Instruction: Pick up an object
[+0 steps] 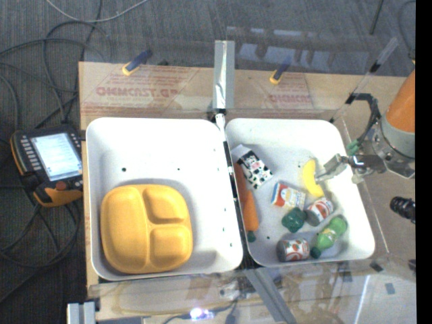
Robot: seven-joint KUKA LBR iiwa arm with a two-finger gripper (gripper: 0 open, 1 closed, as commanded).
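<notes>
The right bin point(290, 135) holds several small items. A black-and-white spotted carton point(254, 169) lies at its left, with an orange carrot point(249, 206) along the left wall. A yellow banana point(310, 178), a small orange-and-white packet point(289, 196), a dark green piece point(293, 219), a red-and-silver can point(319, 210), a green bottle point(331, 231) and a red-and-white can point(293, 249) crowd the front right. My gripper point(335, 165) hangs over the bin's right side, just right of the banana's upper end, with nothing visibly in it.
A yellow divided tray point(147, 227) lies in the front of the left bin point(155, 140). Cardboard point(155, 90) and a metal post point(223, 73) stand behind the bins. A teach pendant point(47, 159) sits on the floor at left.
</notes>
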